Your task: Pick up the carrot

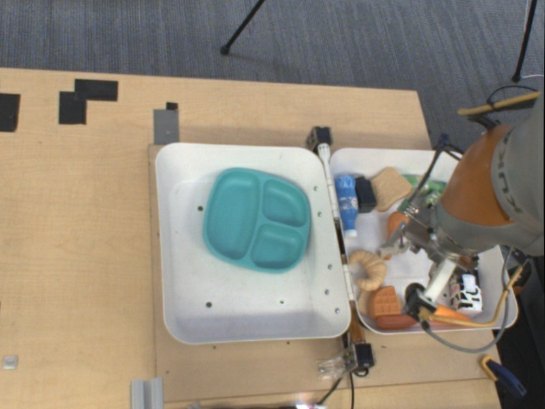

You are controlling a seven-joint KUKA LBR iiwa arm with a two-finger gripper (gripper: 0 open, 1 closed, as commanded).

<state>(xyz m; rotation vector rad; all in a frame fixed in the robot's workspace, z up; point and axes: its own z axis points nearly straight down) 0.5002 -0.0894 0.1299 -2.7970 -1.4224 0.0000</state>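
- Camera view: the carrot (396, 222) lay in the right bin (507, 312), near its middle, just beside the gripper (408, 233) on its left.
- Whether the gripper was clenched or released could not be told.

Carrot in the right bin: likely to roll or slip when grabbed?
The carrot looks long, round and tapered, so it would probably roll or pivot if nudged sideways. Its smooth surface may slip in a pinch. It lies by the bin wall, which likely stops rolling but crowds a grasp.
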